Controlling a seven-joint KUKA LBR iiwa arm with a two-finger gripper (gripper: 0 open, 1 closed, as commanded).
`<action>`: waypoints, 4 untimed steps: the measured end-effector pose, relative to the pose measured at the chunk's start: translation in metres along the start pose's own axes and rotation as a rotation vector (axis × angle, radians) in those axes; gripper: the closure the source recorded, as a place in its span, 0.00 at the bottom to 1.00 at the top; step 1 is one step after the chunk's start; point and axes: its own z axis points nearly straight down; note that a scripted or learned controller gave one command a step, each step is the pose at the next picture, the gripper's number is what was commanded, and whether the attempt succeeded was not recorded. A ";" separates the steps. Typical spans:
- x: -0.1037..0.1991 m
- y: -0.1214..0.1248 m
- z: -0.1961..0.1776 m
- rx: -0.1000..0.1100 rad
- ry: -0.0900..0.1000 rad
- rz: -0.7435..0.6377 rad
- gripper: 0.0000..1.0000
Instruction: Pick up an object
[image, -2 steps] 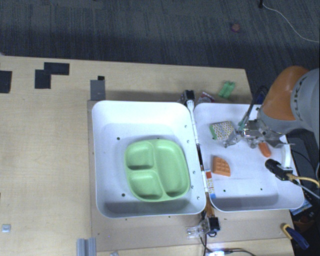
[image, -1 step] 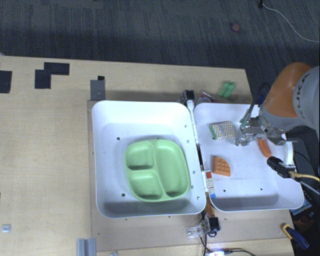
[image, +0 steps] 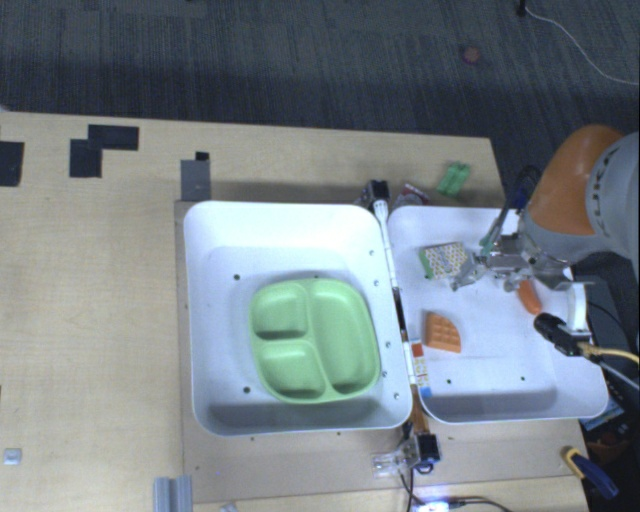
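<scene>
The bench carries two shallow white bins side by side. The left bin holds a pale green divided plate with three compartments, lying flat near the middle of the bin floor. The right bin holds the loose pieces: a small greenish patterned block near the upper left of its floor, an orange wedge-shaped piece lower down toward the wall shared with the left bin, and a small orange object further right, partly covered by the arm.

The grey arm with its orange band reaches in from the right, and the gripper sits low over the right bin, just beside the right edge of the patterned block. Its metal fingers point toward that block, but they are small and blurred, so whether they are spread or pressed together cannot be told, and nothing can be seen between them. The block appears to rest on the bin floor.

Behind the bins, on the bench top, lies a small green object, well apart from the gripper
</scene>
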 end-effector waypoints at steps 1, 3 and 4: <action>0.008 0.035 0.014 0.029 0.002 -0.002 0.00; -0.057 0.058 -0.039 0.005 -0.001 0.003 1.00; -0.056 0.058 -0.038 0.007 0.000 0.002 0.00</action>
